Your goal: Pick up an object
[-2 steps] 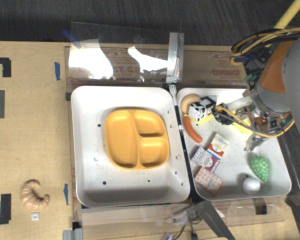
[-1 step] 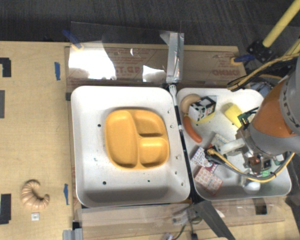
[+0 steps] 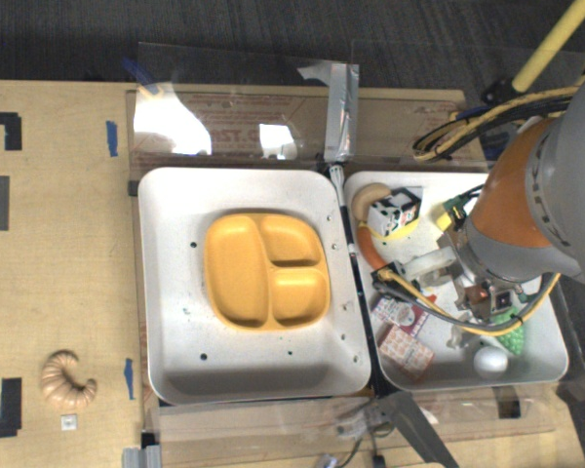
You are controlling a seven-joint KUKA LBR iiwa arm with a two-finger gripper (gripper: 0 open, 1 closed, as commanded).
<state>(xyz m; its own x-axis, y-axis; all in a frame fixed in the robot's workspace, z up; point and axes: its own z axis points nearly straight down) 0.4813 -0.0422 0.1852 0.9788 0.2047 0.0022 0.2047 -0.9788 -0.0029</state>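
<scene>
My arm, grey with an orange band [image 3: 512, 208], reaches down into the right bin [image 3: 556, 359]. The gripper [image 3: 471, 305] hangs low over the clutter at the bin's middle, amid yellow and black cables. Under and around it lie a red-patterned packet [image 3: 403, 344], a white ball [image 3: 490, 361] and a green item [image 3: 513, 337]. A white and yellow box [image 3: 396, 213] sits at the bin's far left corner, beside a brown round object [image 3: 368, 247]. The wrist hides whatever lies directly beneath it.
The left bin [image 3: 166, 261] holds a yellow divided plate [image 3: 268, 269]. A tan croissant-shaped toy [image 3: 68, 379] lies on the bench at the lower left. A silver taped strip [image 3: 339, 115] rises behind the bins. Cables and a yellow pole [image 3: 556, 32] cross the upper right.
</scene>
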